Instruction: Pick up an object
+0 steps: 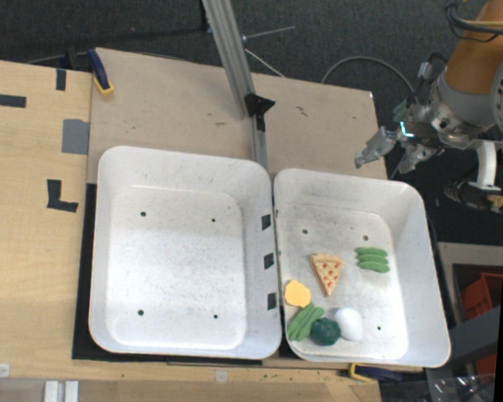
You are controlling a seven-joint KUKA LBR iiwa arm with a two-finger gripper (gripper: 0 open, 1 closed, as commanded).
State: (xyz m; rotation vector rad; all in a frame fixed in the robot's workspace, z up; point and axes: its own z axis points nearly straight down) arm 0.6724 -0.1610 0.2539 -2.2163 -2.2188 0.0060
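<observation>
The toys lie in the right bin (422, 254), toward its near side — a pizza slice (326, 271), a green pea pod (372, 259), a yellow piece (297, 293), a second green pod (304, 321), a dark green lump (325, 332) touching a white ball (347, 323); the hand (394, 156) hangs beyond the bin's far rim, fingers spread and holding nothing; the left bin (109, 227) sits beside it on the tabletop (30, 133).

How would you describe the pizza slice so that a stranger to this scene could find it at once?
Look in the right bin. The pizza slice lies near its middle, left of the green pods and above the yellow piece. It alone is a triangle, orange with red dots.
</observation>
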